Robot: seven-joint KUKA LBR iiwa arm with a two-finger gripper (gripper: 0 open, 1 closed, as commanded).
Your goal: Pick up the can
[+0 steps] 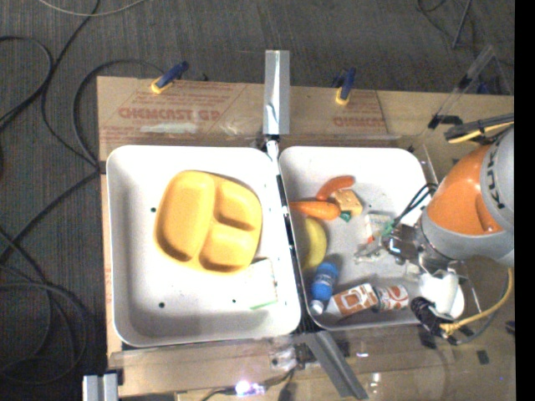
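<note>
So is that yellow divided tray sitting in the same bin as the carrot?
No, the yellow tray lies in the left bin, while the carrot is in the right bin.

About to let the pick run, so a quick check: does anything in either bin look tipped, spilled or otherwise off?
Nothing looks spilled or broken. The can lies on its side along the right bin's near wall, next to a blue bottle, also tipped. The yellow tray sits askew in the left bin. The gripper is above the right bin.
</note>
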